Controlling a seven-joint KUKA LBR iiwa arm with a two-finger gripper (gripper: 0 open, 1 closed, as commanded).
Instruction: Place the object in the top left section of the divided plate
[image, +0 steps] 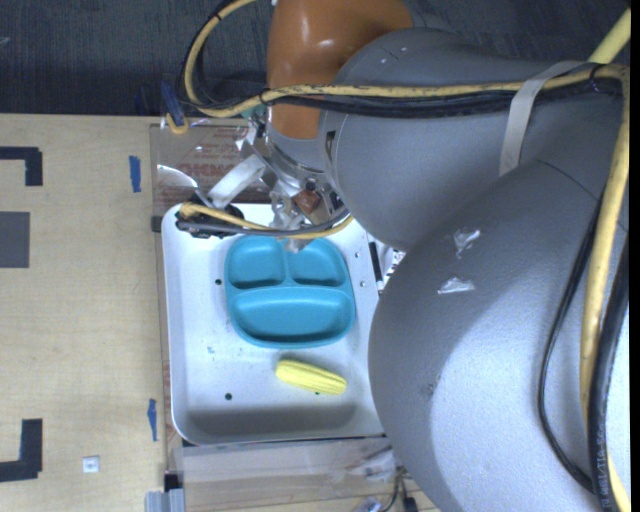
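1. Currently the yellow object, which looks like a small corn cob, lies on its side on the floor of the white bin. It is outside the plate.
2. It sits just beside the near edge of the blue divided plate, with a thin strip of bin floor between them. Nothing touches it.
3. The plate lies flat in the bin, with two small sections at the far side and one wide section at the near side.
4. The top left section has only bare blue surface. The same goes for the other two.
5. The gripper hangs over the plate's far rim, roughly above the ridge between the two small sections. It is well apart from the yellow object, with the whole plate between them.
6. Gripper open or closed: can't tell, since the tip is a blur of metal against the rim. Nothing yellow is at the tip.
7. The arm comes in from the right as a grey bulk covering the bin's right side. Its orange band is at the top of the view above the wrist.
8. A yellow cable runs along the arm.
9. The table to the left is light wood with black tape marks.
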